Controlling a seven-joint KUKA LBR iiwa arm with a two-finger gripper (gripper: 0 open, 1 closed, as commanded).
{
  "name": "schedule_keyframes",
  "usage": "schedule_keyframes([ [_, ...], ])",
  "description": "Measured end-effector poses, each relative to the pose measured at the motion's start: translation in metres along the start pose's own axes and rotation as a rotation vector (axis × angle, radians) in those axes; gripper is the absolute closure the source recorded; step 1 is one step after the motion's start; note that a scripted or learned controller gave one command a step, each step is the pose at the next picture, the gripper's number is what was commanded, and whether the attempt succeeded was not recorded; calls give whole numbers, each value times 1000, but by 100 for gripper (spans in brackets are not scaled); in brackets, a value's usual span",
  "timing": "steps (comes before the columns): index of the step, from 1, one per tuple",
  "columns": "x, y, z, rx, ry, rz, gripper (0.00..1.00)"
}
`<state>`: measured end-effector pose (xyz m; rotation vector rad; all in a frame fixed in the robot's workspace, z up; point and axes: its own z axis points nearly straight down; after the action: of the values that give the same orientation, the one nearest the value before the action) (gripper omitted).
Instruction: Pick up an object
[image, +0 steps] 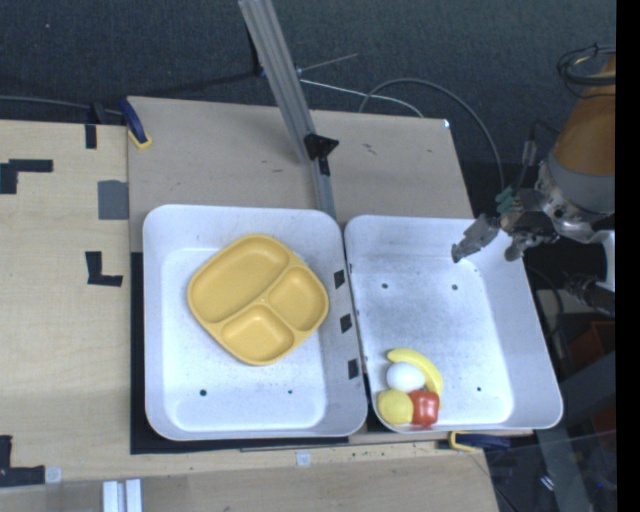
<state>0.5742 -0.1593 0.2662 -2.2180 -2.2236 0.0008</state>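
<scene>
Fruit pile (410, 390) lies well apart from spread, empty fingers (488, 240).

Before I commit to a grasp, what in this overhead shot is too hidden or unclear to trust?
- Pincer, camera view: small and dark above the right white bin's far rim; finger state unreadable.
- Small red object: partly tucked against the round yellow piece; shape unclear.
- Curved yellow banana-like toy: partly covered by the white ball.
- Grey arm: cut off by the right edge.
</scene>
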Motion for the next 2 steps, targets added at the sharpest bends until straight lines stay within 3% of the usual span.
schedule_keyframes([
  [1,0,0,0,0,0,0,0],
  [2,0,-2,65,7,0,1,0],
])
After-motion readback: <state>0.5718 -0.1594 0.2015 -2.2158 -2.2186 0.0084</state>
